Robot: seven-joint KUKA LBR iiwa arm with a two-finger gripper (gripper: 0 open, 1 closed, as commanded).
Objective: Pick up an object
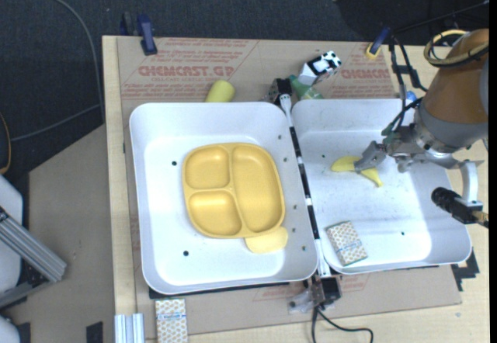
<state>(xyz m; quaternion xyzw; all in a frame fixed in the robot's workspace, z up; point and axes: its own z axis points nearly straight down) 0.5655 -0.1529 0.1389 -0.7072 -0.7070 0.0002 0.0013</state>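
Brown cardboard-topped bench (233, 62) across the middle of the frame, printed with red lettering along its upper edge. Two shallow white plastic bins on it, side by side and touching at a central seam: left bin (155, 178) larger in view, right bin (411, 225) toward the right of the frame. Grey arm with an orange band (458, 93) reaching in from the right edge, over the upper right part of the right bin. In the left bin, a yellow three-compartment plastic plate (233, 188) near the centre, with a pale yellow rounded piece (268, 240) poking out from under its lower right edge. In the right bin, a small patterned square packet (346, 243) near the lower left corner, lying flat. Tool (371, 160) low over the upper left area of the right bin, at a small yellow banana-shaped toy (347, 166) (hard to say whether touching it); how far open, cannot tell. On bare bench above the left bin, a small yellow cylinder (220, 91).
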